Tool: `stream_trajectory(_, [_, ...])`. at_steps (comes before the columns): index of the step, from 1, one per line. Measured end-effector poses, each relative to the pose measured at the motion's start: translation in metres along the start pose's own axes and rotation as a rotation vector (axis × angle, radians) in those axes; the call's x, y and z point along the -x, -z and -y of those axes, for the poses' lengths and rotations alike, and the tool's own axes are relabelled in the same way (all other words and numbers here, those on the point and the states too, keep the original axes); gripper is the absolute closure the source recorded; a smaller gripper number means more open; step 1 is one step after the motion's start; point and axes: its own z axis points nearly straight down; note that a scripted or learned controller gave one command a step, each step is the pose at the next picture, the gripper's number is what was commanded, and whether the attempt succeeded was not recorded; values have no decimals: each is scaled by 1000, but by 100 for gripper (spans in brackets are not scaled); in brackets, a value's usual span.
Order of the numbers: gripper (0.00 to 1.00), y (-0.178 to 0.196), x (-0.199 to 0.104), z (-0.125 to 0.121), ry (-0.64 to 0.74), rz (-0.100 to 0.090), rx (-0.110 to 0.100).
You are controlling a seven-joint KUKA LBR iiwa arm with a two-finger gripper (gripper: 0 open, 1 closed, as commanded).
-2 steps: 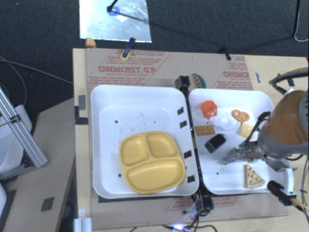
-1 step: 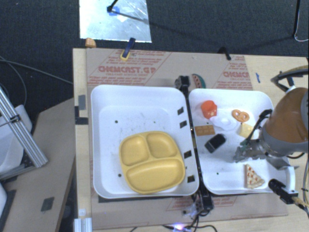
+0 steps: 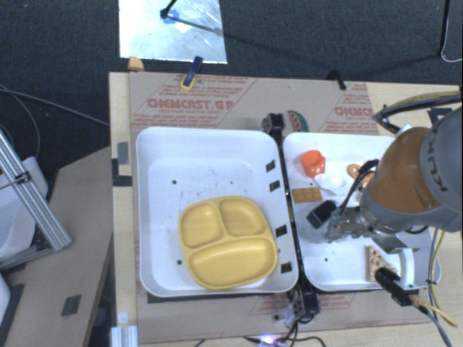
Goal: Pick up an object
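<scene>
- Gripper [image 3: 334,230]: hovering low in the right bin [image 3: 329,277]; jaw state cannot be told.
- Black block [image 3: 320,213]: lying just beside the gripper, looking light, rigid, matte; gripping across its short sides seems best.
- Orange piece [image 3: 312,163]: sitting well apart, near the rim.

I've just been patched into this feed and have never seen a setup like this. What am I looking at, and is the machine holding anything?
One camera looks down at a slant on a bench. The grey arm with an orange band, entering from the right, is the robot; its gripper hangs over the right white bin. That bin holds an orange block, a brown waffle-like tile, a black block and some small items, partly hidden. The left white bin holds a yellow divided plastic plate. I cannot tell whether anything is held.
</scene>
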Motion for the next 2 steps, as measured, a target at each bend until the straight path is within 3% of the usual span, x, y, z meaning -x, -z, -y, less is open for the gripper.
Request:
stream_trajectory(1, [100,-23,-6,-10,-2,1,-1])
stream_trajectory(2, [100,-22,72,1,-8,4,1])
